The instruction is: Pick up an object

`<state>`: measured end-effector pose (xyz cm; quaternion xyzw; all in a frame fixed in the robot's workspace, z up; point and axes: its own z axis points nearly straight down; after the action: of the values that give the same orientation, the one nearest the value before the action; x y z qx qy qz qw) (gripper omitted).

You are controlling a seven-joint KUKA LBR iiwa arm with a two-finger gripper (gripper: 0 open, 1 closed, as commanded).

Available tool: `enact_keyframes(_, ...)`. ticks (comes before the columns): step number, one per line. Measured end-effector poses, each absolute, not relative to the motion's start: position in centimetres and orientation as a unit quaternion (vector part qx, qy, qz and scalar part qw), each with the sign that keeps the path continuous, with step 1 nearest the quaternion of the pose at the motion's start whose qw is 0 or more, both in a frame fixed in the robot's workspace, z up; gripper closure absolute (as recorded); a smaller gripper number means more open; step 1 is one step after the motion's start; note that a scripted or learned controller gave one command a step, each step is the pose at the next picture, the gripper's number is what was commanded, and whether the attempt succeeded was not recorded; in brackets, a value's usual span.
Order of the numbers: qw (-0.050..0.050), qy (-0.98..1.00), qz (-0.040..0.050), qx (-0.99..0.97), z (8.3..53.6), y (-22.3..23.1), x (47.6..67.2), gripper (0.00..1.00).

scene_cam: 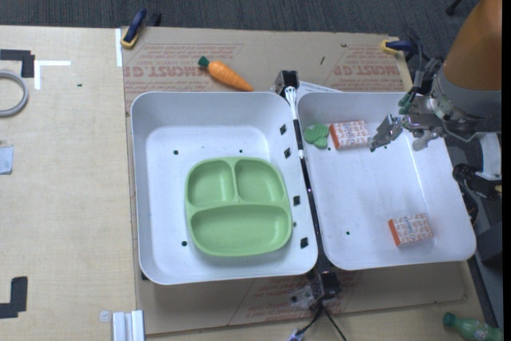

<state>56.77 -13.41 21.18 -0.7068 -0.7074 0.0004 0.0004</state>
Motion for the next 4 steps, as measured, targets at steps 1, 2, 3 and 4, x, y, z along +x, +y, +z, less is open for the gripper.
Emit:
enact_keyframes(1,0.000,-0.730,0.0003,-0.683,9.2,-10.6,61.9,0.00)
enact_keyframes(2,-0.001,-0.673,0.0003,-0.740,16.8,-10.6,65.9,0.00)
enact_keyframes(3,0.000,-0.728,0.0004,-0.685,9.2,-10.2,62.6,0.00)
enact_keyframes(4,0.027,-0.849,0.0237,-0.527,8.9,-11.2,64.4,0.00)
